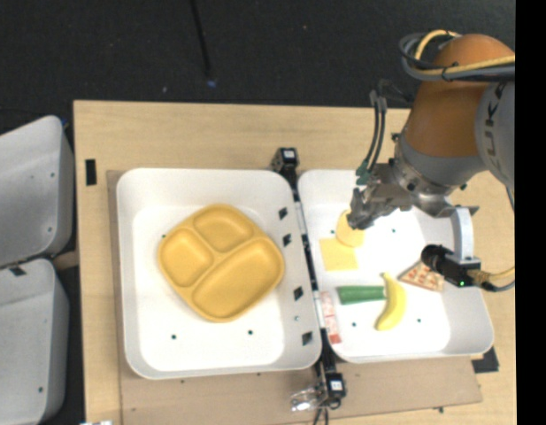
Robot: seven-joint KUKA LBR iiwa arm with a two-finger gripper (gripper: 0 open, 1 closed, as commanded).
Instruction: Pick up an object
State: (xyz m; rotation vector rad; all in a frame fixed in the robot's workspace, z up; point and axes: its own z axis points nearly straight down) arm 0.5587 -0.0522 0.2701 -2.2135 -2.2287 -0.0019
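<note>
My gripper [359,214] hangs low over the back left part of the right bin [432,335]. Directly under it lies a pale yellow round piece [347,233], partly hidden by the gripper, and whether the two touch is unclear. A flat yellow square [338,254] lies against that piece on its front side. Further forward are a green block [360,294] and a yellow banana [393,305]. A pizza-slice-shaped piece [419,279] lies to the right.
The left bin [140,343] holds a yellow divided plate [221,261]. A ridge with black clips [301,264] separates the two bins, with a small red and white label [329,318] near its front end.
</note>
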